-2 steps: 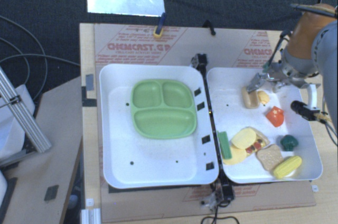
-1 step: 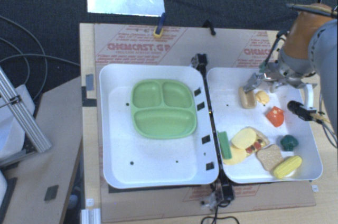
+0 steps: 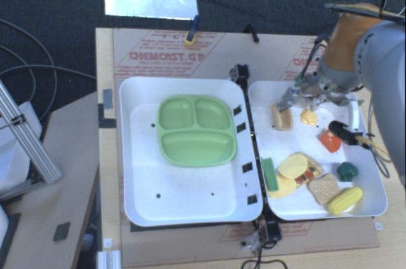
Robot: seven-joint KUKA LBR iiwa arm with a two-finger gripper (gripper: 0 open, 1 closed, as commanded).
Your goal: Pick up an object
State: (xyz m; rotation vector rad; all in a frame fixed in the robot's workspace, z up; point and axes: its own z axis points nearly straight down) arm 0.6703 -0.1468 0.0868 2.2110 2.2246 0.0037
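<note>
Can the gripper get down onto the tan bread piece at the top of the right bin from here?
Probably yes: the gripper hangs right above the tan bread piece, nothing lies over it.

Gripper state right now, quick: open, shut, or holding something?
Gripper: over the right bin, just above the tan bread-like piece; whether it is open or shut cannot be told, and nothing is visibly held.

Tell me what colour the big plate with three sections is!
Light green. The plastic three-section plate shows best in the camera view, lying in the left white bin.
</note>
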